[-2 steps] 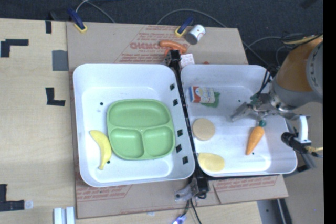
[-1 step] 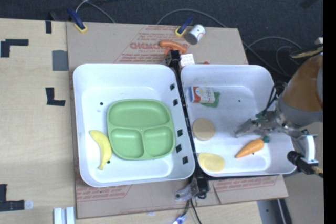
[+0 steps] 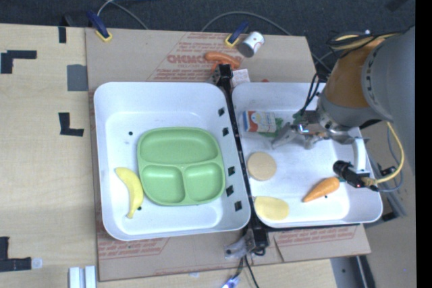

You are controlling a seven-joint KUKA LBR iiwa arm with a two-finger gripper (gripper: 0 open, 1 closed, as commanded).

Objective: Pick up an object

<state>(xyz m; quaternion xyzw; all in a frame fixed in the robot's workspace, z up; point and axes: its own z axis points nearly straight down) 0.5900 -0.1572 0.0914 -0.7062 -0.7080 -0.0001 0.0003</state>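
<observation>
4 loose things lie in the right bin (image 3: 368, 216): a small carton (image 3: 260, 122), a round cookie (image 3: 261, 166), a yellow piece (image 3: 271, 208) and a carrot (image 3: 321, 189). The gripper (image 3: 291, 135) is low beside the carton's right end; how wide it stands, or whether it holds anything, I cannot tell. The carton lies flat near the divider, long axis about left-right. A good grasp would close across its short side.

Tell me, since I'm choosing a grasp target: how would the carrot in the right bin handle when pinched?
The carrot looks like a smooth, rigid toy, so probably light and stiff. Its taper may let it slip toward the thin tip. Lying on its side, it could roll if nudged.
</observation>
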